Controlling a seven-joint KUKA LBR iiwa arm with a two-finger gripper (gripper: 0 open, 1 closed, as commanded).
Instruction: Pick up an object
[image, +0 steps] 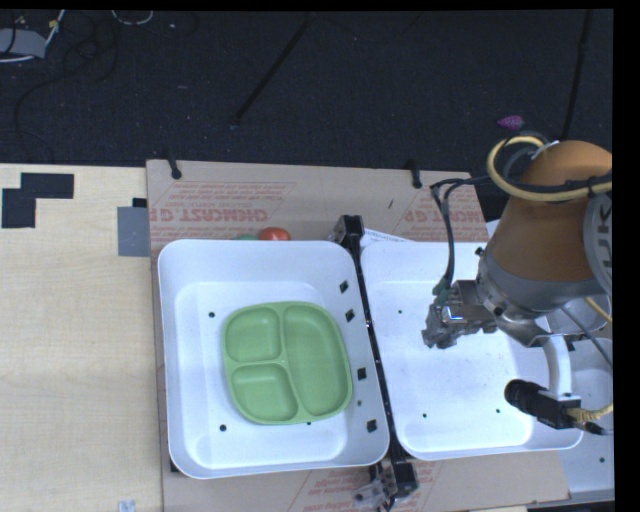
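Dark carpet (300, 80) lies behind with loose cables on it; pale wooden tabletop (70, 340) in front, carrying a cardboard sheet (250, 200) with red print; two shallow white bins sit side by side on that sheet.

Item one: left bin (190, 280); holds a green divided plate (287, 362), three compartments, lying flat near the bin's middle, tilted slightly against the bin's edges.

Item two: a small red-orange object (273, 235), just behind the left bin's far rim; too little of it shows to name.

Item three: right bin (450, 420), its floor bare and speckled.

Item four: my arm (545, 230), entering from the right, orange band above the wrist; my pincer (443, 328) hangs over the right bin near its left half; whether it is clenched or released I cannot tell; well apart from the plate.
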